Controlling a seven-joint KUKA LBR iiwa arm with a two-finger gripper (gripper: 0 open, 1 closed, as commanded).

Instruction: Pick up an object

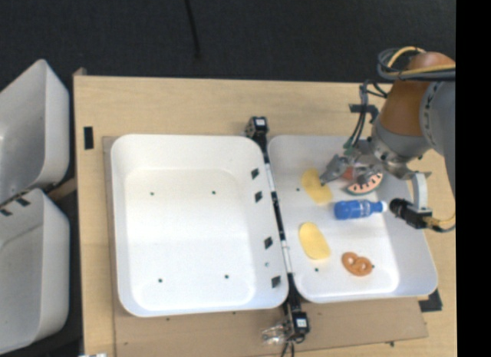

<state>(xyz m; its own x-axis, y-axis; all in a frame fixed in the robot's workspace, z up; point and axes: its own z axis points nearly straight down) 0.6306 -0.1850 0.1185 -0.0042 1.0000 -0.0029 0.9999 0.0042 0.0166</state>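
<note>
**Q:** Bins first — what is lying in them?

**R:** Four loose things are sitting in the right bin (410,271). A blue bottle (357,209) is lying on its side near the middle, its cap pointing toward the bin's right wall. A yellow piece (315,186) is resting up and to the left of it, and a second yellow piece (313,241) is lying lower down, close to the divider between the bins. An orange pretzel-shaped piece (357,263) is sitting near the front edge. The left bin (184,225) is standing just beside it on the wooden surface (96,217).

**Q:** Is anything crowding the jaws?

**R:** A round red-and-white object (363,183) is lying right under the arm's wrist, partly hidden by it. The upper yellow piece is sitting just beside the metal tips, and the bottle is lying near, just below.

**Q:** How is the arm posing?

**R:** The grey arm (403,117) is reaching in from the right, its wrist bending down over the bin's upper part, cables looping around it. The gripper (344,166) is pointing down and leftward. Whether the jaws are spread or pressed together, I cannot tell.
</note>
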